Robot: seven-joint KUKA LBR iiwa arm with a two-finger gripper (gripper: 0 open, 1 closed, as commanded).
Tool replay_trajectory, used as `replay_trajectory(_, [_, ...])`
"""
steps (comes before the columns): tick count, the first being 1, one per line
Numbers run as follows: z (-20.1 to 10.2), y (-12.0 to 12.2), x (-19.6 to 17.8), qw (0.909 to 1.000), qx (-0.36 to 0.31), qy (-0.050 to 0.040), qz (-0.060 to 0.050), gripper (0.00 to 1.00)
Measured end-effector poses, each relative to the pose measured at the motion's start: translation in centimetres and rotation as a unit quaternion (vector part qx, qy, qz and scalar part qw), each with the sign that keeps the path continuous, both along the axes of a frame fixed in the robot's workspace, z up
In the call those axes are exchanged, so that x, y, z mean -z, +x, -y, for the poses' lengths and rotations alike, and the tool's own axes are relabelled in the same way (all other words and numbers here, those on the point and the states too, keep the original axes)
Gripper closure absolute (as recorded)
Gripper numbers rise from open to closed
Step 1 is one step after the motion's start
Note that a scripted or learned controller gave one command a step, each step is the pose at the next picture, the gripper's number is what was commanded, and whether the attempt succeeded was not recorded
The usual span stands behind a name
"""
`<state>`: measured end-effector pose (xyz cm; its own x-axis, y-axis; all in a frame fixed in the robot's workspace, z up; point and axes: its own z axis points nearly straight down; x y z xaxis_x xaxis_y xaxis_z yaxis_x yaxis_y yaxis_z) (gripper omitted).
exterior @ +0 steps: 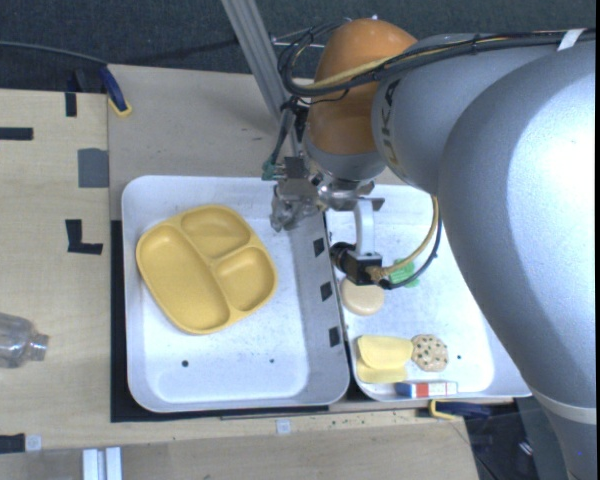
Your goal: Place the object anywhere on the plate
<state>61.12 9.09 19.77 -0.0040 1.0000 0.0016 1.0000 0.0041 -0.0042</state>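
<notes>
A yellow plate (208, 266) with three compartments lies in the left bin (220, 378), towards its back left. In the right bin (475, 363) lie a round cream piece (363, 299), a pale yellow block (381, 358) and a chocolate-chip cookie (430, 351). My gripper (288, 208) hangs under the orange-banded wrist, over the back of the divider between the two bins. It is just right of the plate's far edge. The cream piece sits a little ahead of it on the right side.
A small red, white and blue packet (426, 389) lies at the right bin's front edge. A clear plastic bottle (8, 339) rests on the bench left of the bins. A slanted metal rail (252, 38) rises behind the bins.
</notes>
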Motion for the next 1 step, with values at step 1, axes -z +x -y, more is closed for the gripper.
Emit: replay_trajectory(1, [2.54,-2.47,1.0,1.0,0.003,-0.002,0.0,1.0])
